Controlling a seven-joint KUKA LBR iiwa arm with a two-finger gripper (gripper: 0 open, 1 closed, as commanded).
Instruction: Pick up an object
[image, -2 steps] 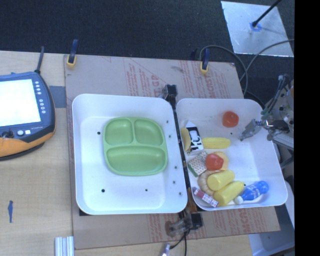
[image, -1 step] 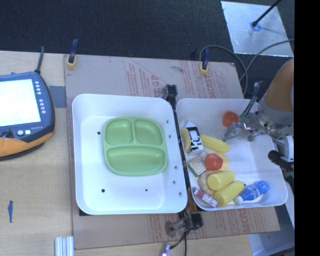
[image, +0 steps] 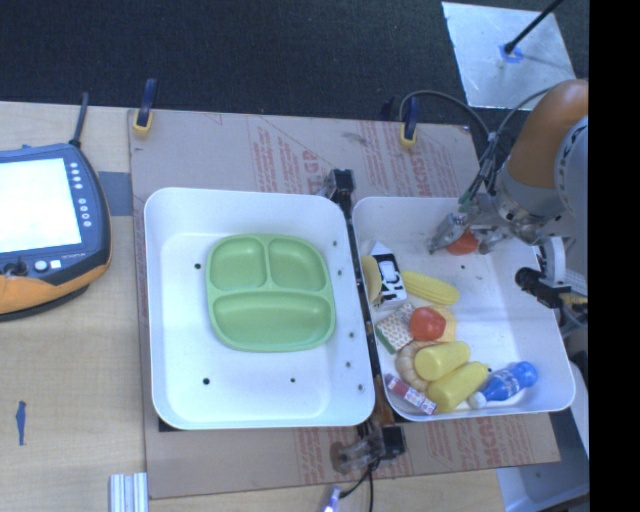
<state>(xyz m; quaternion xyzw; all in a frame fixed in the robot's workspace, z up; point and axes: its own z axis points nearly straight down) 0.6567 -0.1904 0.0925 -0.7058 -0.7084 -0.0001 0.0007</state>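
- Gripper (image: 462, 238): at the far end of the right bin (image: 520, 215), hanging from the grey arm (image: 545, 150) that reaches in from the right. A small red-orange object (image: 463, 242) shows between the two fingers, so the gripper reads as clamped on it, at or just above the bin floor.
- Red-orange object: small and rounded, probably a light plastic toy. It is likely stiff and smooth, so a grip off its middle could let it squirt out. The hold looks best across its widest part.
- Bare bin floor lies near the gripper, which leaves room for a straight lift.
- Main clutter, nearer in the same bin:
  - a yellow corn-like piece (image: 432, 289), left and nearer from the gripper;
  - a black-and-white printed card (image: 389, 278) beside it, against the left wall;
  - a red tomato-like ball (image: 427, 323);
  - two yellow cylinders (image: 447, 370), probably hollow and light;
  - a small blue-capped bottle (image: 508, 381) at the near right corner.
- These pieces touch or overlap one another, so each would be harder to take alone.
- Left bin (image: 180, 300): holds a green divided plate (image: 270, 292), broad and flat, awkward for a two-finger grasp except at its rim.
- Tablet controller (image: 45, 215): on the bench at far left, well apart from both bins.
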